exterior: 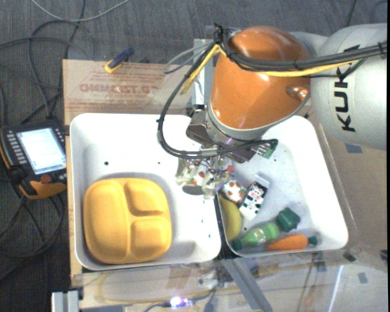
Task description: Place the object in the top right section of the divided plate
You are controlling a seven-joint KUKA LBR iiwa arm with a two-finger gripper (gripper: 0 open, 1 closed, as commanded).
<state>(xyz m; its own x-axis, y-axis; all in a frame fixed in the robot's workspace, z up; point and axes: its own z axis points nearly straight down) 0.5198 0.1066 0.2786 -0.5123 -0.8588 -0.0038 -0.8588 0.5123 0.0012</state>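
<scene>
The gripper hangs over the bins' shared wall — its grip state I cannot tell. The yellow plate sits in the left bin.

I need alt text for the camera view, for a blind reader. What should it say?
A grey and orange robot arm's gripper hovers between two white bins. The left bin holds a yellow divided plate; the right bin holds a banana, carrot and other small items.

Bench bears two white bins: left bin; right bin.
</scene>
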